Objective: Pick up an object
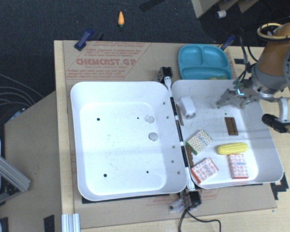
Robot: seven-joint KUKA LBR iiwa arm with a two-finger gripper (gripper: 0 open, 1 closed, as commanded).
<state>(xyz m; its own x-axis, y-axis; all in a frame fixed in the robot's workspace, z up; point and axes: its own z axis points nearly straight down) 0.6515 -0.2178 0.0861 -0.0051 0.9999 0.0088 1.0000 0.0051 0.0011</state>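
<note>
1. Tool sits over the upper right part of the right bin, on the grey arm coming in from the right; cannot tell whether it is released or clenched, nothing seen held in it.
2. Brown bar lies just below the tool, on the bin floor, apart from it.
3. White cup-like object lies on its side to the tool's left, near the divider between the bins.
4. Yellow corn cob lies below the brown bar, lengthwise across the bin.
5. Red-and-white box sits just below the corn cob, at the bin's lower right.
6. Patterned green-white packet lies tilted, left of the corn cob.
7. Second red-and-white packet lies tilted at the bin's lower left corner, near the first box.
8. Left bin holds two small round grey marks near its right side.
9. Blue divided tray rests on the table just above the right bin.
10. Small orange object lies on the dark floor beyond the table.
</note>
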